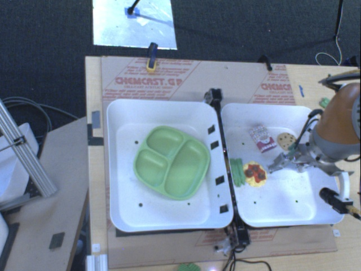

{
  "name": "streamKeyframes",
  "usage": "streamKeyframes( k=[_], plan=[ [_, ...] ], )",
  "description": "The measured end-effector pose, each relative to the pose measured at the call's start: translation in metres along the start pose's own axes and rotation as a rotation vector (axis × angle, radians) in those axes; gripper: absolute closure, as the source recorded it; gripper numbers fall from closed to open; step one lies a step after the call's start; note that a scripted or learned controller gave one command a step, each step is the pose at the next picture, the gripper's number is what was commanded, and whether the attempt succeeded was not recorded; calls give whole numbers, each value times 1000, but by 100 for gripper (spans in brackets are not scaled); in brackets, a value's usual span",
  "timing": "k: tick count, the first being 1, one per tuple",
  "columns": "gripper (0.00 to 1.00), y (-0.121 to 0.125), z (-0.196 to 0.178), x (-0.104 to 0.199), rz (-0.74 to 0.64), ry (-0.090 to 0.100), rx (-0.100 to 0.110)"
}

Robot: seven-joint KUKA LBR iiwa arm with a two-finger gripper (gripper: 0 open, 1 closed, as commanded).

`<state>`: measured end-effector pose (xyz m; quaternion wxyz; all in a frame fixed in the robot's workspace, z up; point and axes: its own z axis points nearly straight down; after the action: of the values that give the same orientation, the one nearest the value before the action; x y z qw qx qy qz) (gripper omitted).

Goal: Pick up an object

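Pizza toy (255,174) lies apparently just left of pincer (280,163).

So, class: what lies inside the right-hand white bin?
In the right bin: a green piece, a yellow-and-red toy, a red-and-white packet and a cookie. The gripper and arm cover part of the bin's floor, so anything beneath them is hidden.

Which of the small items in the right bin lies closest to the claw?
The yellow and red item, just left of the claw. The green piece lies farther left by the divider; the red-and-white packet and cookie-like disc sit farther up.
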<state>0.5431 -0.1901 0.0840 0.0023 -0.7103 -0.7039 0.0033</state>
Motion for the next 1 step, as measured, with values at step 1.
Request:
streamKeyframes(
  k=[1],
  plan=[
    [0, 70, -2, 19, -17, 0, -16]
  ],
)
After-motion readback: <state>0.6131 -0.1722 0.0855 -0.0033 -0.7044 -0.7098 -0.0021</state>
